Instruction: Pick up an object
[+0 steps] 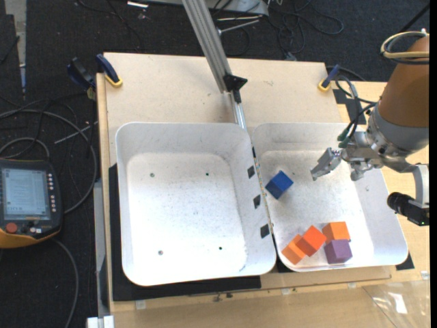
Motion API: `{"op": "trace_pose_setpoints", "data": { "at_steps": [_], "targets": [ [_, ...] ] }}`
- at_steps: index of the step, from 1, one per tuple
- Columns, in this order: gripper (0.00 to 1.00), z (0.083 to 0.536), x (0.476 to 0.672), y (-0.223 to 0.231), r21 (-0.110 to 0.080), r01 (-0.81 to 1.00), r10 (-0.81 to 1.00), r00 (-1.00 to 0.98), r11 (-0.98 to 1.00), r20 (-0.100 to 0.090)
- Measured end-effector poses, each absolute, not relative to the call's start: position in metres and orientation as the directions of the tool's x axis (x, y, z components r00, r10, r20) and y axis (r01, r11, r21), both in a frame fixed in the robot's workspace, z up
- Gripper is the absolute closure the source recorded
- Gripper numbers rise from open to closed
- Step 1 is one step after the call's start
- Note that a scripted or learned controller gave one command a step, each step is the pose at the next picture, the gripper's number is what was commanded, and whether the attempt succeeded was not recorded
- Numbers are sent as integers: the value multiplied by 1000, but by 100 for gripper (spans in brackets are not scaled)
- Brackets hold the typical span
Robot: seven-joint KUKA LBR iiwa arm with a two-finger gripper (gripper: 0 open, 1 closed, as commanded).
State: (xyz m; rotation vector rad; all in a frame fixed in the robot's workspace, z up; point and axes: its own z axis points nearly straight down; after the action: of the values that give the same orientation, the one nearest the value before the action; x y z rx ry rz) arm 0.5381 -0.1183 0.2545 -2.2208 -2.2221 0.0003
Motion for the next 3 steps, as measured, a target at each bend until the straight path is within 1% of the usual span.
{"op": "trace_pose_setpoints", "data": {
  "at_steps": [1,2,3],
  "targets": [
    [0,192,516,-83,-8,1000,1000,-4,4,3],
    [0,195,573,-26,4,1000,1000,-9,9,2],
    [0,195,507,-76,-4,1000,1000,6,-6,-2]
  ]
}}
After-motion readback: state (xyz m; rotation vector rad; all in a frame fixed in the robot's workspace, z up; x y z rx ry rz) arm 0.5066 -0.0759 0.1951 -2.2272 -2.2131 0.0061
